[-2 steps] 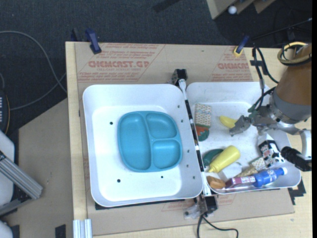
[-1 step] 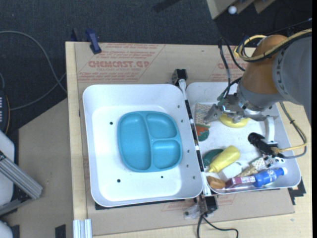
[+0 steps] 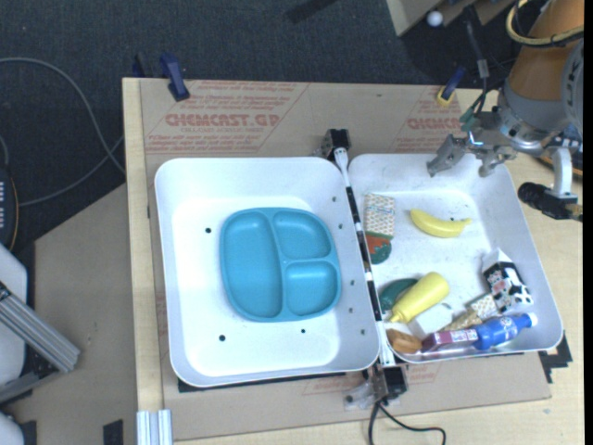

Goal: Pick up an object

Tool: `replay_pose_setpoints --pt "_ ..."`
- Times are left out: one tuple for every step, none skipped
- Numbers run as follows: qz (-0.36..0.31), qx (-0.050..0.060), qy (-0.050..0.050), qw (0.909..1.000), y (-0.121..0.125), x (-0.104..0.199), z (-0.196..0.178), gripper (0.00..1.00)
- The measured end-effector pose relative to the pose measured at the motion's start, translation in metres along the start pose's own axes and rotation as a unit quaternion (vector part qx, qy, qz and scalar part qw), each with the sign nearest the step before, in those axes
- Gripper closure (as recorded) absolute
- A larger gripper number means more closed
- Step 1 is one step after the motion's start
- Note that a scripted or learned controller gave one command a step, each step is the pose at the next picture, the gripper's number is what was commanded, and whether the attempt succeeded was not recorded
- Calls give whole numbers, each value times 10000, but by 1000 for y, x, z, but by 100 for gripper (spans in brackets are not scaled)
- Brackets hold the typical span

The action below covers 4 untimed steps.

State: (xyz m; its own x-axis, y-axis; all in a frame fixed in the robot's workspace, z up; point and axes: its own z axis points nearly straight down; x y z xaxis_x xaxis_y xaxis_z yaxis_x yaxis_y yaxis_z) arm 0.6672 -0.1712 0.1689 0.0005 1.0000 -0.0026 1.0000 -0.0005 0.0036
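Observation:
The right bin [image 3: 426, 170] holds a yellow banana [image 3: 438, 222], a patterned packet [image 3: 379, 214], a yellow squeeze bottle [image 3: 420, 297], a blue-capped tube [image 3: 477, 335], a black-and-white toy [image 3: 505, 284] and a dark green piece [image 3: 396, 290]. My gripper [image 3: 465, 156] hangs over that bin's far edge, above and a little right of the banana. Its two fingers are spread apart with nothing between them.
A blue divided plate [image 3: 278, 262] lies in the left bin [image 3: 185, 211]. A black divider [image 3: 357, 239] runs between the bins. A brown cardboard sheet [image 3: 222, 119] lies under both bins, with blue clamps [image 3: 172, 75] at its far edge.

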Motion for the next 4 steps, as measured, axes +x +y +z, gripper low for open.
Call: replay_pose_setpoints --pt "1 36 18 10000 -65 12 81 0" --pt "-4 -1 6 10000 -6 -52 46 0" --pt "-14 27 26 10000 -1 15 62 0" --pt "-18 12 9 10000 0 14 51 100"
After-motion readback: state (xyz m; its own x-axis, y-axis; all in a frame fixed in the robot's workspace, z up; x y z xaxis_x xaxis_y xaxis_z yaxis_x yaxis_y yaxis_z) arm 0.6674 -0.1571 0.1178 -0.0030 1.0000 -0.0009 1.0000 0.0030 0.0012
